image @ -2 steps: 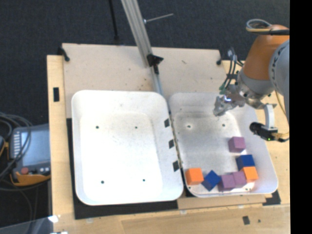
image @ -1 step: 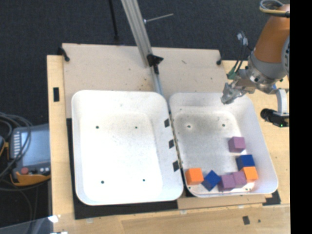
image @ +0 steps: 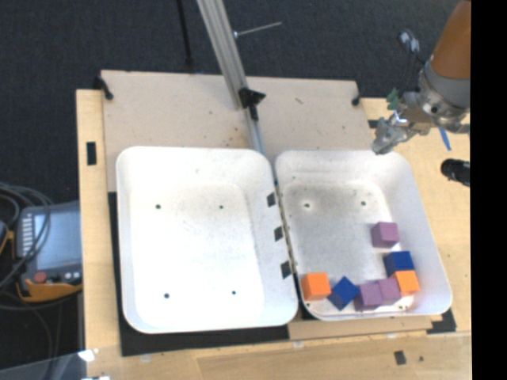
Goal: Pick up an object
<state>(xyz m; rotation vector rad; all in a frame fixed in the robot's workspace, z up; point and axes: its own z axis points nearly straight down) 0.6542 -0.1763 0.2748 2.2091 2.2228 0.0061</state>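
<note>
The gripper (image: 386,139) is hovering over the right bin's (image: 341,172) far right corner, while purple, blue and orange cubes (image: 372,279) are lying clustered along its near edge.

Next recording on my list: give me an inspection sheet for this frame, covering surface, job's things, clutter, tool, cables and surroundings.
Surface: wooden bench bearing a left bin and a right bin, both white and scuffed grey in the middle.
Job's things: seven small blocks in the right bin's near right corner: orange block, blue block, two purple blocks, second orange block, second blue block, lone purple block.
Clutter: nothing seen.
Tool: tool hangs over the right bin's far right corner, holding nothing visible.
Cables: dark cables beside the bench's left edge.
Surroundings: handheld pendant at left, slanted metal rail, dark floor.
</note>
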